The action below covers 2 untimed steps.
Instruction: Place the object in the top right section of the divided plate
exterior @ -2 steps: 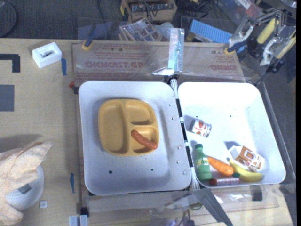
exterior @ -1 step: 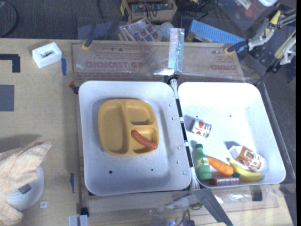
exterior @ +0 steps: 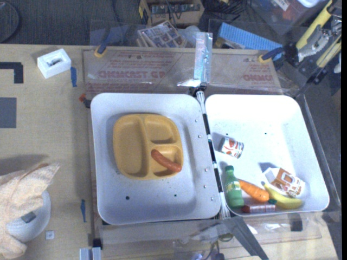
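Camera view, looking down at a slant.

Gripper [exterior: 310, 43]: at the upper right corner, beyond the bins, above the floor area; whether open or closed cannot be told; nothing seen held in it.

Arm [exterior: 325, 23]: enters from the upper right, yellow and grey parts visible, well apart from both bins.

Left bin [exterior: 105, 199]: white, shallow. Contains a yellow divided plate [exterior: 127, 140] with three sections. A sausage [exterior: 165, 161] lies slantwise in the plate's lower right section; the upper right section [exterior: 158, 128] holds nothing.

Right bin [exterior: 271, 118]: white, touching the left bin along the middle seam. Contains a small can [exterior: 231, 146] on its side near the left wall; a green bottle [exterior: 233, 187], a carrot [exterior: 254, 190], a banana [exterior: 284, 199] and a white carton [exterior: 286, 182] gathered near the front edge.

Counter [exterior: 43, 123]: tan wood. A small white box [exterior: 53, 63] at the upper left; crumpled pale cloth [exterior: 21, 186] at the lower left. Clear plastic sheeting [exterior: 141, 72] behind the bins.

Room: dark floor with clutter beyond.
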Each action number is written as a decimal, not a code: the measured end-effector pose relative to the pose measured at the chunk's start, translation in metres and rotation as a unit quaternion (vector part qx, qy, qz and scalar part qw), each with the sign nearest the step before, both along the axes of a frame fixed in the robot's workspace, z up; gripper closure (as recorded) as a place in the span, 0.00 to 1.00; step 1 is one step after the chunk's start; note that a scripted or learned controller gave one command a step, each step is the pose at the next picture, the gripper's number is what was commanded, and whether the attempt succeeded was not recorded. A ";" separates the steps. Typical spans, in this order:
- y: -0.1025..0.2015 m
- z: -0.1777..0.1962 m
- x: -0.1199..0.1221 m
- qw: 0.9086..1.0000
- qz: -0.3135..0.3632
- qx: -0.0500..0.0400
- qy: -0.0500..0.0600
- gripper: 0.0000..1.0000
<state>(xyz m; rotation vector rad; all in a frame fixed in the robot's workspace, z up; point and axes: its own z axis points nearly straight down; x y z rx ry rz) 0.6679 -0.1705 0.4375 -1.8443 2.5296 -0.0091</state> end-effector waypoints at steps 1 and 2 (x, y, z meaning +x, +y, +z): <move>-0.018 -0.001 0.000 0.989 0.145 -0.001 0.001 0.00; -0.052 -0.001 -0.001 0.955 0.296 -0.003 0.001 0.00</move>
